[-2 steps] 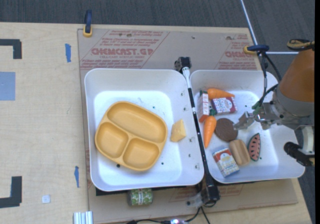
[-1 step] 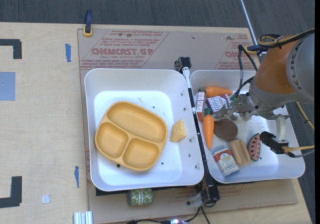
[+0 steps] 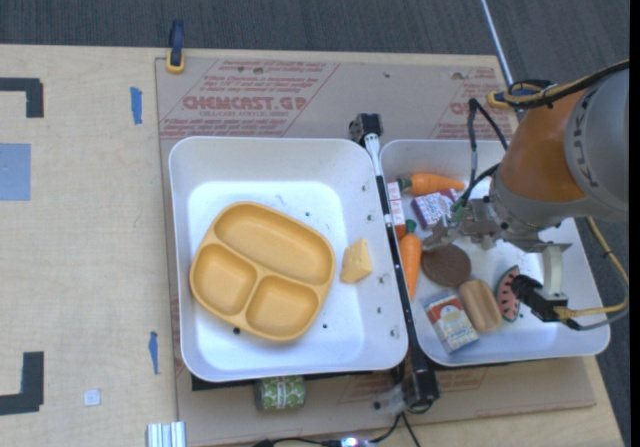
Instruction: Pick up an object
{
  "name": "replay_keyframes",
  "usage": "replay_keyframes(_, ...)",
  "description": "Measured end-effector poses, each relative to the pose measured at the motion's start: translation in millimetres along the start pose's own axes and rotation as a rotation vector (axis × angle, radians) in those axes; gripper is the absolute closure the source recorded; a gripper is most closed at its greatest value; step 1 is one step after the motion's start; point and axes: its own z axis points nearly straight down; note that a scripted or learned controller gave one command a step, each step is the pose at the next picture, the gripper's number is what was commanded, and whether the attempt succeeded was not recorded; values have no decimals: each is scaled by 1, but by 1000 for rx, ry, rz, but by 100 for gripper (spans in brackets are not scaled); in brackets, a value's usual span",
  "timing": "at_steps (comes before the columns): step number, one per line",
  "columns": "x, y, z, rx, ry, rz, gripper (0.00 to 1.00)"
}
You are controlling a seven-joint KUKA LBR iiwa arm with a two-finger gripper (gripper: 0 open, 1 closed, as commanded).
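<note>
Two white bins abut; right bin (image 3: 590,340) is crowded under the hand (image 3: 470,225), whose grip I cannot tell.

Right bin (image 3: 590,343) — carrots (image 3: 411,260), brown disc (image 3: 446,265), bread roll (image 3: 480,305).

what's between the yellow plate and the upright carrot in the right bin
In the camera view, a cheese wedge lies between the plate and carrot, then both bins' adjoining walls.

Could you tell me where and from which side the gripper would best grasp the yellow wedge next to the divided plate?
Probably from straight above, closing across the wedge's two flat faces near its middle. It lies apart from the plate on bare floor of the left bin, so fingers have room on both sides.
</note>
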Motion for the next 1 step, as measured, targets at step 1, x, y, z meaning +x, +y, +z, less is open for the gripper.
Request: replay_keyframes(1, 4, -16, -1, -2, -1, 2, 0)
